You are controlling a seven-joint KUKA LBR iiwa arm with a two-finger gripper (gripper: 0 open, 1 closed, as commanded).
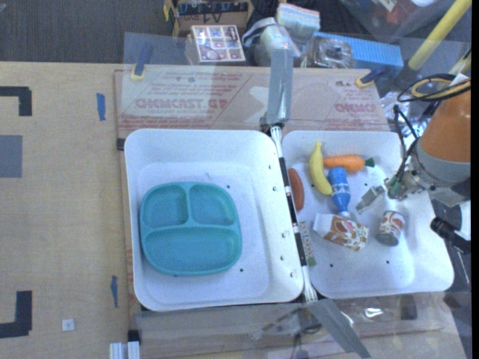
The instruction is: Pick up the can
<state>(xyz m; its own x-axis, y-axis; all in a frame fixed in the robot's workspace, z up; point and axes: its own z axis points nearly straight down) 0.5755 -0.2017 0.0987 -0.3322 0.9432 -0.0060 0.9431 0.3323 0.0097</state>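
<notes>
The arm (447,137) is seen entering from the right edge, its orange band and grey wrist bent down and leftward over the right bin (426,275). The gripper (372,198) is poised low over that bin's middle; its two fingers (367,202) are slightly parted, and nothing is held between them. The can (389,227) is found just below and slightly right of the fingertips, near but apart from them, on the bin floor; whether it stands upright or leans cannot be told. A small carton (342,231) with red and white print is noted lying on its side below and left of the fingers, beside the can. Just left of the fingers a blue bottle (340,188) is laid; beyond it, a yellow banana (319,170). Above and left of the fingers a carrot (343,162) is laid crosswise, touching the banana's upper part. A red oblong item (297,188) is seen further left, against the wall shared by the bins. Well left of the fingers, the left bin (150,152) bears a teal divided plate (190,227). The bins are set on a pale wooden bench (60,223). Beyond the bins a clear sheet (187,99) with red lettering is noted, then a cardboard box (208,6), a patterned box (215,43) and blurred clutter.
</notes>
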